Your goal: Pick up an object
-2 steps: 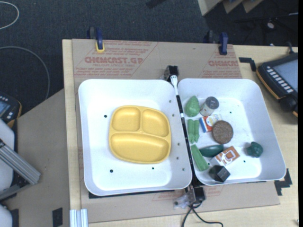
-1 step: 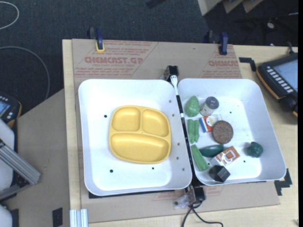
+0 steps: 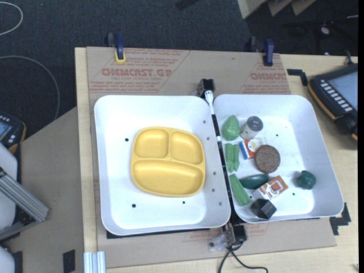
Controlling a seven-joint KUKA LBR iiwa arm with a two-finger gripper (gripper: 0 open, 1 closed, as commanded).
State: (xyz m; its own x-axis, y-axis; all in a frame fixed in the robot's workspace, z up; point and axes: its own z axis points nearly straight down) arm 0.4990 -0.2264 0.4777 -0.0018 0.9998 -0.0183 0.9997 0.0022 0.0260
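You'd do well to take the small dark green ball [image 3: 306, 179] at the right bin's [image 3: 318, 127] right side across its middle; it looks light, firm and may roll.

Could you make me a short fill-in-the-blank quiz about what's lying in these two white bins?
1. The yellow plate lies in the ____ bin.
2. The plate is split into ____ compartments.
3. The brown disc lies in the ____ bin.
4. The black block sits near that bin's ____ edge.

Missing words: left; three; right; front
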